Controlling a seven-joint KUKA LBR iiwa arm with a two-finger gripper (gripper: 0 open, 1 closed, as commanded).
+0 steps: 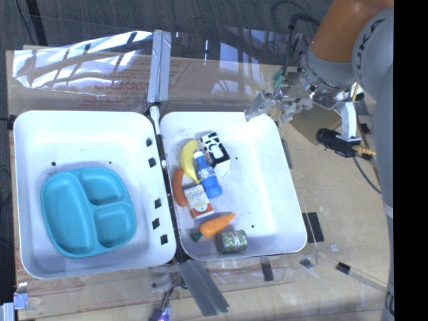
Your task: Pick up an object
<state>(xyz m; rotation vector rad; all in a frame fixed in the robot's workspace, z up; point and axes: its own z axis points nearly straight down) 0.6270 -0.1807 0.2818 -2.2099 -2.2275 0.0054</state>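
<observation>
Two white bins on the bench, arm above the right bin's far corner.
Nearest lie a small green can (232,241) and carrot (215,225); beyond, a blue bottle (207,177) and banana (188,159). Left bin (27,139) holds a blue divided plate (88,209). Farthest, the end effector (271,105) hovers, grasping nothing visible; whether released or clenched cannot be told.

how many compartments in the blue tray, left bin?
3. The blue tray has one long compartment along its left side, one at upper right, one at lower right. None look hidden.
</observation>
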